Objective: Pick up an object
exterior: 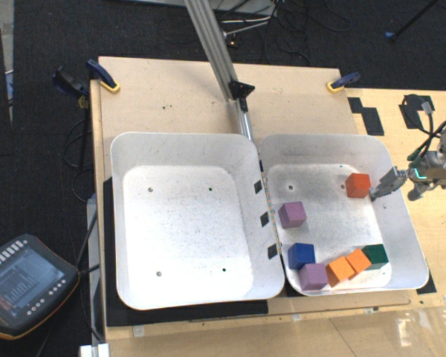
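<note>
**Right bin stock, gripper at rim**

Where the right bin [401,222] sloped nearest the camera, a row lay: purple cube [314,275], orange cube [341,267], second orange [357,260], green cube [375,256]. Blue cube [301,255] sat just behind, touching the purple. Another purple cube [292,214] stood mid-bin. Farthest, an orange-red cube [357,185] sat beside the gripper [398,185], whose fingers were spread, gripping nothing. Left bin [126,199] adjoined.

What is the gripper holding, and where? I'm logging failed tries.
Nothing: the gripper sits at the right bin's edge, beside the orange block, with no object between its fingers.
</note>
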Robot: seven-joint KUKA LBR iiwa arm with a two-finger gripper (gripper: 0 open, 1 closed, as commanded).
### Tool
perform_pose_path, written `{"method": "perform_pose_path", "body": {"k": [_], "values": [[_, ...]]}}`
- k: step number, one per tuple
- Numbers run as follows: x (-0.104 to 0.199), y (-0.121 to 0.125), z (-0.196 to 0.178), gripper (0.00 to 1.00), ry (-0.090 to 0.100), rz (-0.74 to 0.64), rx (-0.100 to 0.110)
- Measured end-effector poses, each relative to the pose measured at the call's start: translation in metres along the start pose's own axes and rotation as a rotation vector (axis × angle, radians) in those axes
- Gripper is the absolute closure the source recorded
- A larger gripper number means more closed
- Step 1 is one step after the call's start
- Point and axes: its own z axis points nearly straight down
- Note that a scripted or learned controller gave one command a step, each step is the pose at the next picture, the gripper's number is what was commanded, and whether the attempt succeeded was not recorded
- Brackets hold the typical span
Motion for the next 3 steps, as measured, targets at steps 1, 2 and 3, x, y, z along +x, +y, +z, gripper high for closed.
{"method": "perform_pose_path", "body": {"k": [1,2,3], "values": [[0.0,0.001,-0.002,0.0,-0.001,-0.001,-0.004],[0.0,0.011,0.049,0.0,0.0,0.001,0.0],[0.007,0.008,0.095,0.0,0.0,0.001,0.0]]}}
